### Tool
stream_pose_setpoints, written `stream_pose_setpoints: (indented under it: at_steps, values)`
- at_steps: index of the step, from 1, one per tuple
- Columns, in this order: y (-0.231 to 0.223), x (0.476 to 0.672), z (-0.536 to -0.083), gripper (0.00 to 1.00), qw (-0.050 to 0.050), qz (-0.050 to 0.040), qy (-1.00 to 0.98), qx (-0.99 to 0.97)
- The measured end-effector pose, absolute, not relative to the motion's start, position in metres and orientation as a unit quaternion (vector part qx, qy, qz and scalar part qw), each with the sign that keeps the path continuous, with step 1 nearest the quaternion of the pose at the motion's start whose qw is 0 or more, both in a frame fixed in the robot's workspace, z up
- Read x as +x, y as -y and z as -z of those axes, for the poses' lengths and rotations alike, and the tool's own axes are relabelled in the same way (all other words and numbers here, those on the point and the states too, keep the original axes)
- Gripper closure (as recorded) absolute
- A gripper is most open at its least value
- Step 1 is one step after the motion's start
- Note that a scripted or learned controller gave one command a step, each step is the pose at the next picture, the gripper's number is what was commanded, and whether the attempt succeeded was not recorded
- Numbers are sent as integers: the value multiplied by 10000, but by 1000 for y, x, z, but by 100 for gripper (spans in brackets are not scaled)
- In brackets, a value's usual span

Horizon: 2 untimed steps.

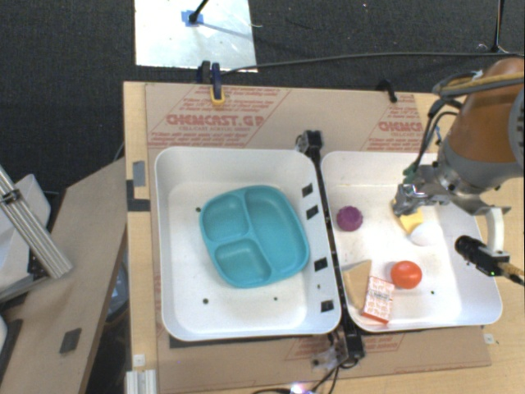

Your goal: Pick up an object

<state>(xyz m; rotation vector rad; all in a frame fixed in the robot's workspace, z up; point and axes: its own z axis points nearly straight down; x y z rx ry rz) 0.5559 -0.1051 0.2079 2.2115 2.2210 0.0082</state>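
On the worktop (271,105), a flat board printed with red lettering, two shallow white plastic bins sit side by side, their inner walls touching along a row of black clips. The left bin (180,220) holds a teal plastic plate (254,236) with rounded corners, moulded into three compartments and lying slightly turned.

The right bin (467,302) holds several small things. A small purple ball (349,218) with a bumpy surface lies near the dividing wall. Toward the front, a smooth, glossy orange-red tomato (406,274) sits just beside a small red and white packet (378,299), which rests against a tan wedge (355,279) that looks like cardboard or bread. Near the back, a pale yellow block (409,222) lies tilted, with a small white rounded piece (421,235) touching its lower edge.

The grey arm with its orange band (488,130) reaches in from the right, cables looping beside it. Its metallic claw (408,197) hangs low over the right bin, directly above the yellow block and apparently touching its top. Whether the claw is wide or narrow, and whether it grips the block, cannot be told from this angle.

Behind the worktop, a pale square sheet (194,21) lies on dark carpet (66,56).
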Motion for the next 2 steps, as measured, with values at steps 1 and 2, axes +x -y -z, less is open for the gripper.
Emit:
stream_pose_setpoints:
  at_steps: [1, 2]
  values:
    - [105, 557, -218, 100, 15, -11, -7086, 7057]
    - [44, 574, -216, 100, 3, -21, -7107, 7034]
